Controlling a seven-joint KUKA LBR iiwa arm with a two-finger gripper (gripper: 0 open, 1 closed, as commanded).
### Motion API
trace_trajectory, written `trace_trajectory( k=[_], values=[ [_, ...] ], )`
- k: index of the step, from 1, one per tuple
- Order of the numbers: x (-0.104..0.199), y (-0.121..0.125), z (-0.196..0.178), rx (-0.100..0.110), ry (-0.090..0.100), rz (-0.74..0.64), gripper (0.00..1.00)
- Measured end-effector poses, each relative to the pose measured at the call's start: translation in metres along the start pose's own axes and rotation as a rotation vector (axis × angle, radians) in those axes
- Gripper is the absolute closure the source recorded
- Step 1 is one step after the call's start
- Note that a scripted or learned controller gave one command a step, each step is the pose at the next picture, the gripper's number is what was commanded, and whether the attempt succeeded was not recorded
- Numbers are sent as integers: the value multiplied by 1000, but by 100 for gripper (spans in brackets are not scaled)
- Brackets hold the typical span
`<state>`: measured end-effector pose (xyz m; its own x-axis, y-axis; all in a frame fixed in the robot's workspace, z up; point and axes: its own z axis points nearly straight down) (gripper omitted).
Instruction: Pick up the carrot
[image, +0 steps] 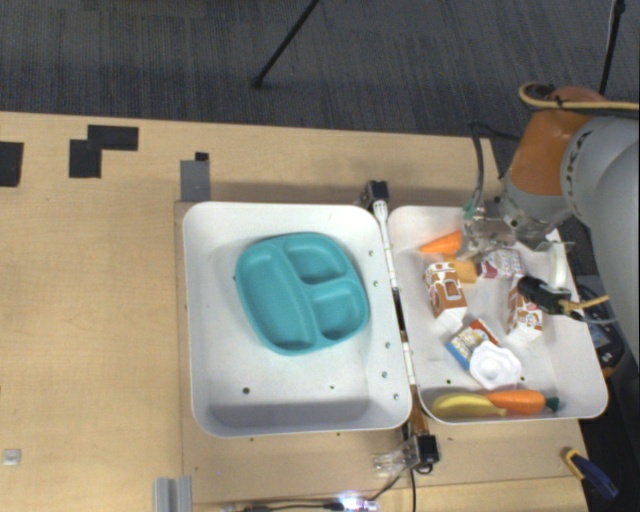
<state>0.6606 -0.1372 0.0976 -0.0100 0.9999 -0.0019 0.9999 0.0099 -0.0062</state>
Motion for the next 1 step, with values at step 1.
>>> trace_trajectory(
  k=[1],
  values=[
    [1,1,0,-6,1,-1,0]
  ],
)
